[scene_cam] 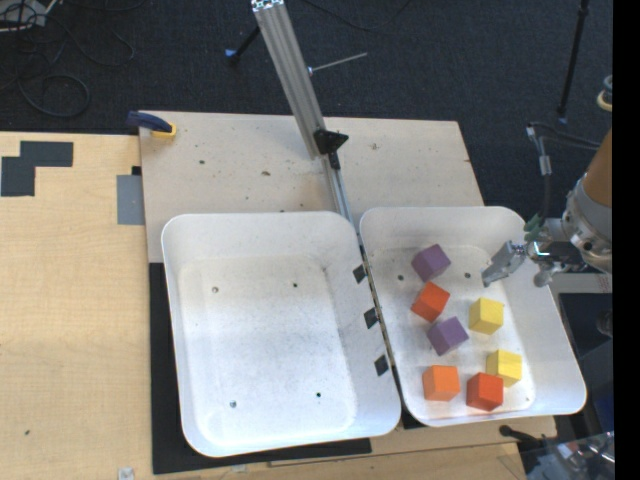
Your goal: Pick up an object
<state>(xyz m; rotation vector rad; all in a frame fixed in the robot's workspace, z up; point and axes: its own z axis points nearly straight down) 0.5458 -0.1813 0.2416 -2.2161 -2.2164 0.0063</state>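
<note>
dark carpet with loose cables surrounds a pale counter (240, 158), which carries two shallow white bins side by side. left bin (190, 258) sits next to the right bin (560, 368), and a slanted aluminium post (295, 68) rises behind the seam between them. a small blue-and-yellow clamp (152, 124) lies near the counter's back left corner.

all the blocks lie in the right bin. a purple cube (431, 261) sits toward the back, with an orange cube (431, 301) just in front of it and a second purple cube (447, 334) in front of that. a yellow cube (487, 315) lies to their right. along the front, an orange block (441, 381) sits just beside a red-orange cube (485, 391), which touches a second yellow cube (505, 366).

the fingers (503, 265) hang above the right bin's back right area, near the first yellow cube but apart from it. whether they are spread or pressed together i cannot tell; nothing is visibly pinched between them.
</note>
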